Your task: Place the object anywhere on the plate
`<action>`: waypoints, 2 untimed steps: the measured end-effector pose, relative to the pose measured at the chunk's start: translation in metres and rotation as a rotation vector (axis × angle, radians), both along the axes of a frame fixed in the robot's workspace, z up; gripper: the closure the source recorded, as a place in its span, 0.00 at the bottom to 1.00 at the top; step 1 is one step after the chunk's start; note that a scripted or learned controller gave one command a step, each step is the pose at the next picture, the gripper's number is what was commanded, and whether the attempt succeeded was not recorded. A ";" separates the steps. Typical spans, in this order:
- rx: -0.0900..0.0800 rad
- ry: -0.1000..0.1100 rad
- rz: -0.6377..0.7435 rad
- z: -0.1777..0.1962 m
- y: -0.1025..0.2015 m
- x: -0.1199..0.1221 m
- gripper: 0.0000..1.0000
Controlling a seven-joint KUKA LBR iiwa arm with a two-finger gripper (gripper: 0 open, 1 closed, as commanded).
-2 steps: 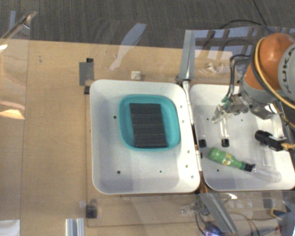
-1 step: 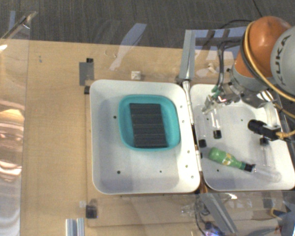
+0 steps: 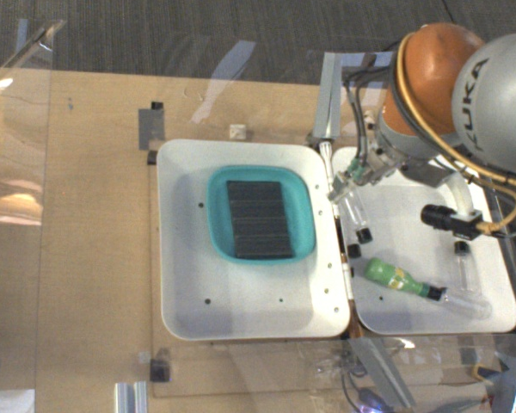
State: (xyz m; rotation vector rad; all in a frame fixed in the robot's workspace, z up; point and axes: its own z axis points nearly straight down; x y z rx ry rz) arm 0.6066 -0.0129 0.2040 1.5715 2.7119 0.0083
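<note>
The arm is hung over the right bin. A teal plate sits in the left bin. The claw, spread wide, holds nothing. The green object lies just beside it, apart. Grasping is judged the step in hand; a short shift and descent are needed.

I noted a light wooden bench under a clear plastic sheet that caught pale glare at its left edge. Dark grey ribbed carpet ran behind it. Small black brackets sat on the benchtop.
</note>
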 end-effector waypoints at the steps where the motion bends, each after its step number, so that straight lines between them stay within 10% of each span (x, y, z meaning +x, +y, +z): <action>1: 0.000 0.002 0.081 -0.018 0.080 0.000 1.00; 2: 0.000 0.002 0.080 -0.018 0.080 0.000 0.00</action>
